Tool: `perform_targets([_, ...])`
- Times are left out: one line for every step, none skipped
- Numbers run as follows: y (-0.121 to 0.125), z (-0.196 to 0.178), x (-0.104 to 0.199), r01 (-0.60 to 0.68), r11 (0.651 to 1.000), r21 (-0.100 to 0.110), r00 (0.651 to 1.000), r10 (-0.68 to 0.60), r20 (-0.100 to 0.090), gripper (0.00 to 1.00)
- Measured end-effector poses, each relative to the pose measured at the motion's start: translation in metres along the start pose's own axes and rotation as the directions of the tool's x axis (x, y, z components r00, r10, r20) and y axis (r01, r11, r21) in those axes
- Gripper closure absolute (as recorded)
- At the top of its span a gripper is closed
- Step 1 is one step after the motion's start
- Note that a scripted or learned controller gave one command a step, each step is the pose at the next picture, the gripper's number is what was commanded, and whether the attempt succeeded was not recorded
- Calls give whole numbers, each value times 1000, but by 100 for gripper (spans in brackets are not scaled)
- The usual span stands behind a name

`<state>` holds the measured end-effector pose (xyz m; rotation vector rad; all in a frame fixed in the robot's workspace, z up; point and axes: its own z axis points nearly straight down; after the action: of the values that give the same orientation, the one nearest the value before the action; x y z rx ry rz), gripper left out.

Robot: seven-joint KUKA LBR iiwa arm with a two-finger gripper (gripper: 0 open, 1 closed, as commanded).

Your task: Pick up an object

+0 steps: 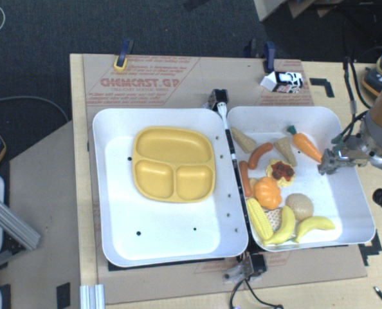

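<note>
Two white bins side by side on the bench. Left bin: one yellow divided tray. Right bin: toy food crowded along its left side, including one carrot, one sausage, one orange pumpkin, one corn cob, one potato, two bananas. Arm enters from the right; gripper sits low over the right bin's right part, just right of the carrot. Finger opening: cannot tell. Nothing visibly held.

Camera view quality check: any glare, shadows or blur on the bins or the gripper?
Camera view: even lighting, with soft, short shadows under the yellow divided tray; the right bin shows no harsh glare; the toy food, e.g. the carrot, is sharp enough to identify; the gripper looks small and slightly soft.
</note>
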<state>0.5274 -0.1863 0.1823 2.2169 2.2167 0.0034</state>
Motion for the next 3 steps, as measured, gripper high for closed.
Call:
perform_targets([2, -45, 0, 1, 1000, 0, 1000, -1, 0, 100])
perform_targets([-9, -37, 56, 6, 1000, 9, 1000, -6, -7, 100])
perform_targets([-10, -32, 118, 7, 1000, 8, 1000, -7, -7, 100])
